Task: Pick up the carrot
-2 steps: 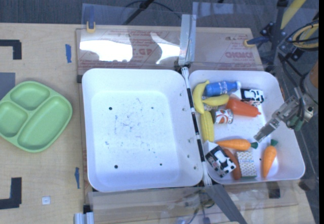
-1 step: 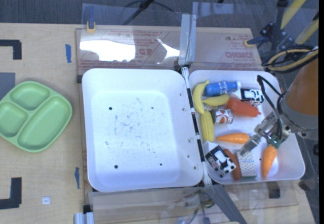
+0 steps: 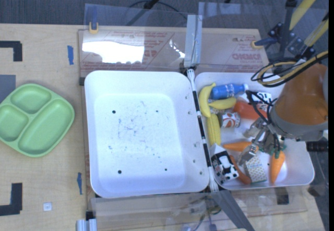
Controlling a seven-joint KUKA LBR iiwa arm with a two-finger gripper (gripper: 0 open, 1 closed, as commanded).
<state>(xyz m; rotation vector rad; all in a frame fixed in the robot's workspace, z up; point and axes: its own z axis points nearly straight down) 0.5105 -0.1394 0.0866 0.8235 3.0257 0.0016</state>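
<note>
Carrot (image 3: 277, 166): I log it in the right bin (image 3: 302, 172), near the front right corner, lying on the floor with its green top pointing to the back.
Hand (image 3: 262, 141): low in the right bin, just beside the carrot's leafy end; I cannot tell how it is set, as wrist and cables cover it.
Grip: I see nothing held; the carrot rests on the bin floor.
Arm (image 3: 302, 102): orange band over the right bin's far side.
Near neighbours: a patterned block (image 3: 254, 171) just left of the carrot; a black-and-white toy (image 3: 225, 167) further left; an orange piece (image 3: 237, 146) behind them.
Further items: yellow corn (image 3: 213, 128), banana (image 3: 222, 104), blue bottle (image 3: 228, 90), small can (image 3: 230, 119).
Left bin (image 3: 104, 89): white, scuffed floor.
Tabletop (image 3: 47, 37): green divided plate (image 3: 34, 119) at far left.
Progress: my judgement, approach made, pick-up not yet done; grasp and lift remain.
</note>
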